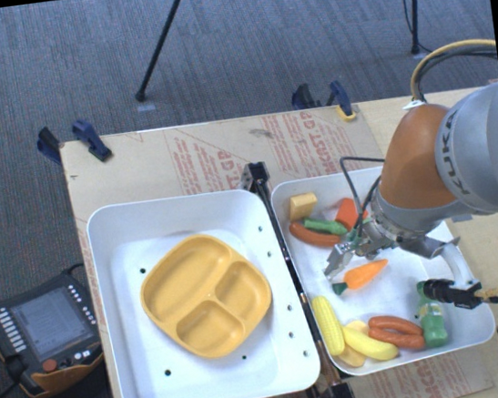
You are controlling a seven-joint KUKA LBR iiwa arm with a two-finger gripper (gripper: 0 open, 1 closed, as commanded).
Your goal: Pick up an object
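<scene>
Fingers (342, 256) above carrot (366, 273) (mid-bin), right bin (485, 331) edges crowded

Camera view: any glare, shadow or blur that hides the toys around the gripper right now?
Camera view: lighting is even, with no strong glare on the white right bin; the arm casts only soft shadow; the gripper looks slightly soft and cluttered above the carrot, so its fingers are hard to read; the yellow tray is sharp.

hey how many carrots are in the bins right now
2. One carrot lies mid right bin, just below the hand. A second carrot sits near the bin's back, partly behind the arm, so more could be hidden there.
</scene>
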